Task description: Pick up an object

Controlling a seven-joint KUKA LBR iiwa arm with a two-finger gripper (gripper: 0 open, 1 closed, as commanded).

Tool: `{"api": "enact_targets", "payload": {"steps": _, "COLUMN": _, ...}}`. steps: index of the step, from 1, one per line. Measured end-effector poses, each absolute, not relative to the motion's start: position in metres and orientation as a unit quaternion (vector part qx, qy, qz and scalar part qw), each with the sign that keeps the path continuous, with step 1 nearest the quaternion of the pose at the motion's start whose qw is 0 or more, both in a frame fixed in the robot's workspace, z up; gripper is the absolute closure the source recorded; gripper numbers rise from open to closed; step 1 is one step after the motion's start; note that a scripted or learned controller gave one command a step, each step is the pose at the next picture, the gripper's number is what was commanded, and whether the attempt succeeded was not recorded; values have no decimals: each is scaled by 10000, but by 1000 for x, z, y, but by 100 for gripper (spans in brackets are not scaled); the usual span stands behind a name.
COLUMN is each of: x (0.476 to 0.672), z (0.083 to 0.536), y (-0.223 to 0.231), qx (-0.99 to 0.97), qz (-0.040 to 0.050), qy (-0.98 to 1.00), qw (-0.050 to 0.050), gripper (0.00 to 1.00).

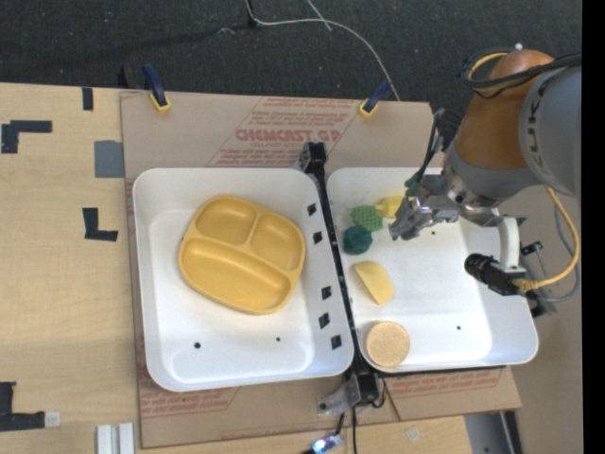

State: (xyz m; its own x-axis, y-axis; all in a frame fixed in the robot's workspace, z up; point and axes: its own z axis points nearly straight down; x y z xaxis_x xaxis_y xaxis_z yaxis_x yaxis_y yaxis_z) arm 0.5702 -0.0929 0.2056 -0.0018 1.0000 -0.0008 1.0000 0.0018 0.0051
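Nothing lifted yet: pincer (408,223) hangs low in the right bin (492,334), finger state unclear, just beside the small yellow piece (388,205) and green lumps (361,227); grasp pending.

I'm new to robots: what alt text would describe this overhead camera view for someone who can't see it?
A grey robot arm's gripper hovers over the right white bin, near small green and yellow toy foods and a round cracker. The left white bin holds a yellow divided plate.
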Motion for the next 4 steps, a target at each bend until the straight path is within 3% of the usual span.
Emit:
{"api": "enact_targets", "payload": {"steps": 1, "x": 571, "z": 253, "y": -93, "qx": 7065, "qz": 13, "qy": 7077, "qw": 17, "gripper": 100}}
{"api": "enact_targets", "payload": {"steps": 3, "x": 608, "z": 238, "y": 11, "qx": 7048, "qz": -6, "qy": 7094, "qw": -10, "gripper": 100}}
{"api": "enact_targets", "payload": {"steps": 4, "x": 616, "z": 226, "y": 57, "qx": 7052, "qz": -6, "qy": 7090, "qw": -6, "gripper": 100}}
